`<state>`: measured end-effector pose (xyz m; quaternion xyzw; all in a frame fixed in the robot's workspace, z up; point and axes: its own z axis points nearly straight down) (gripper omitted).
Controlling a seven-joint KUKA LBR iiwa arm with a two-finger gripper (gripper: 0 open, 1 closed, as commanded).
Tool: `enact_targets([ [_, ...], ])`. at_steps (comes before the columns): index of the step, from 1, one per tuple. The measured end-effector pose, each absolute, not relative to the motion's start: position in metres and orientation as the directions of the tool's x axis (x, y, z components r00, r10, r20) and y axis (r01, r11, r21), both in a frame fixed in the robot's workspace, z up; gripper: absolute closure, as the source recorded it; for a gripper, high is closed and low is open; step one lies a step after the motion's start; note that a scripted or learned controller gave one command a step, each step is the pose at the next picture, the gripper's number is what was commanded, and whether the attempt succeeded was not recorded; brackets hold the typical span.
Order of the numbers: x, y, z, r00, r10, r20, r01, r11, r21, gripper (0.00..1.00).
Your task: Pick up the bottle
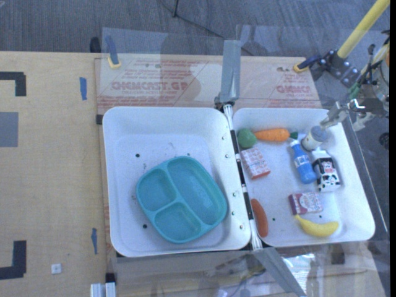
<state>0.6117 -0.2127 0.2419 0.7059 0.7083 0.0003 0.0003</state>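
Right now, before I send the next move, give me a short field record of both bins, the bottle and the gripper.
left bin: holds a teal divided plate
right bin: holds the food items and the bottle
bottle: blue, lying on its side, beside the black-and-white carton
other items: carrot, green round item, sausage, banana, two small packets
gripper: at the right bin's far right corner, apart from the bottle
task state: bottle not yet picked up

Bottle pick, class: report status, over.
End effector at right bin's far right corner. Blue bottle lying untouched mid-bin. Crowded: cow-print carton right, carrot beyond.
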Motion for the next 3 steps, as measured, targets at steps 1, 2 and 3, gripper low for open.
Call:
enact_targets([
  [1, 0.6224, -0.1747, 0.1318, -0.17, 0.985, -0.017, 0.985, 0.171, 0.032, 0.0],
  [2, 0.6276, -0.1749, 0.1257, -0.134, 0.991, -0.021, 0.99, 0.135, 0.037, 0.0],
  [3, 0.6281, -0.1776, 0.1237, -0.119, 0.993, -0.022, 0.992, 0.12, 0.045, 0.0],
])
